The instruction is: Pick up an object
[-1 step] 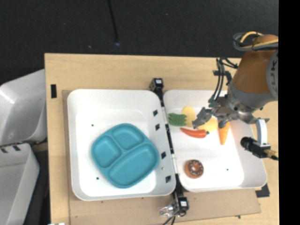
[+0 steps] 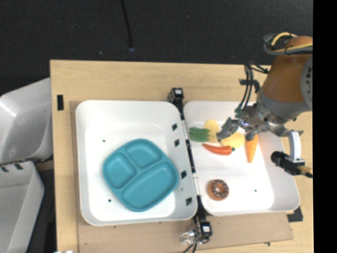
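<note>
Camera view, tool (image 2: 227, 132) above red pepper (image 2: 217, 149)

This place looks like a robotics lab, not a home. I work at a plain wooden bench (image 2: 63, 194) which stands on a dark floor, and two shallow white bins (image 2: 84, 141) are fixed on it side by side with small black clips (image 2: 176, 94). Cables (image 2: 247, 88) run along my arm (image 2: 287, 83). The food in the right bin (image 2: 284, 194) is plastic toy food.
</note>
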